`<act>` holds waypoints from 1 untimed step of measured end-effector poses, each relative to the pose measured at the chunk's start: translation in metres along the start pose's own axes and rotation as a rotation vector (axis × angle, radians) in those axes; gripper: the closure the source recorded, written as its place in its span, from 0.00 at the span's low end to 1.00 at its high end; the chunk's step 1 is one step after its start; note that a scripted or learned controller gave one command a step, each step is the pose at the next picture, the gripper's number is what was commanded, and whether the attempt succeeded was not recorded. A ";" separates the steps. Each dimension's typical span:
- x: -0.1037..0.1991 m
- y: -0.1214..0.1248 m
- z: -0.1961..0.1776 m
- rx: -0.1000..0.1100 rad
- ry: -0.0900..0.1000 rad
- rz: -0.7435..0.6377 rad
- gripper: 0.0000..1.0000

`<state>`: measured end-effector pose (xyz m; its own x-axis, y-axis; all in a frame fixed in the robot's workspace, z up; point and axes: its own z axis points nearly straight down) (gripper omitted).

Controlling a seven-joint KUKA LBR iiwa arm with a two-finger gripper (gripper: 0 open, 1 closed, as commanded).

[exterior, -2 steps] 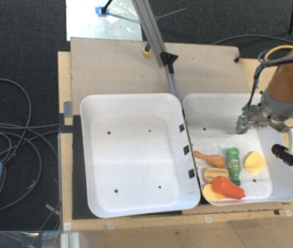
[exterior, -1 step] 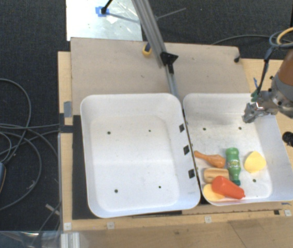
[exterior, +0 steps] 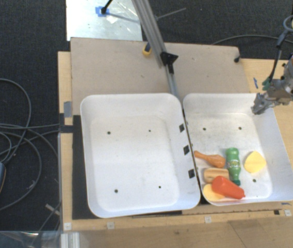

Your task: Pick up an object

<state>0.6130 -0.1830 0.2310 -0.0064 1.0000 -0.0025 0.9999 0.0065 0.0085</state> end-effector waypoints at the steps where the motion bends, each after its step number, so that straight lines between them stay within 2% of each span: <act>1: 0.000 0.002 -0.037 0.002 0.001 0.000 1.00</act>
<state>0.6145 -0.1833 0.2680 -0.0065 1.0000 -0.0020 1.0000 0.0065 0.0066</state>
